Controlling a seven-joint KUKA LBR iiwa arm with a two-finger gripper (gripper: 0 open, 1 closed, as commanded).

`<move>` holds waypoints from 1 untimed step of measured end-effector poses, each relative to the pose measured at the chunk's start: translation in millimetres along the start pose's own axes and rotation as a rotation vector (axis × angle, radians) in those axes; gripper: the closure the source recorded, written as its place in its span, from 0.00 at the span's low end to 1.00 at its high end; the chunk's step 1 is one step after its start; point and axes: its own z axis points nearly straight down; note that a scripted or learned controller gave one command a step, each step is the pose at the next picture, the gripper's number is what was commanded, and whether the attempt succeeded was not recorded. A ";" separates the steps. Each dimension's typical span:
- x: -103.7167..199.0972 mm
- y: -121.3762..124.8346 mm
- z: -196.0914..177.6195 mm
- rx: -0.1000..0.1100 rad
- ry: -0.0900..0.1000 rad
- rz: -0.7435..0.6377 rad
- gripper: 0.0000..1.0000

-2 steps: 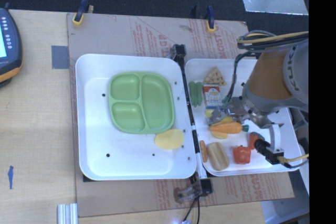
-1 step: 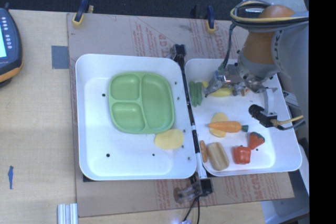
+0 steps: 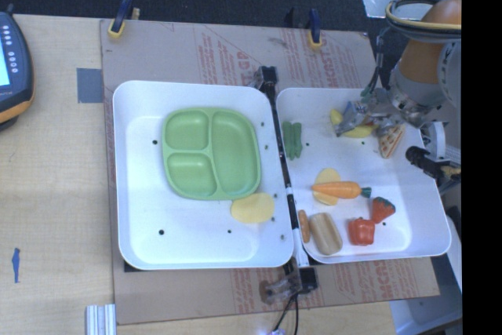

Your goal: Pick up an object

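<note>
Reaching down with the gripper (image 3: 358, 121) into the right bin (image 3: 420, 200), sitting right on top of a yellow piece (image 3: 358, 132) that is peeking out just beneath it; not being able to tell whether the gripper is apart, together or clamped on anything, with its metal parts blurring into the piece. Treating that yellow piece as the likely target, judging by how close it is lying. Taking care with the brown slice (image 3: 390, 141) lying just beside the gripper on the arm's side, keeping the close centred on the yellow piece so as not to be catching both. Lifting straight up and slowly, checking for the piece rising too. Leaving alone, further out from the gripper, the green pod (image 3: 292, 139), the carrot (image 3: 339, 189) and the red pieces (image 3: 369, 222), and, farthest off, the green plate (image 3: 212, 153) in the left bin (image 3: 141, 192)
</note>
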 end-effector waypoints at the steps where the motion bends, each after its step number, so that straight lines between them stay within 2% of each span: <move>1: -19.4 -2.5 -118.2 -0.021 -0.012 0.004 0.00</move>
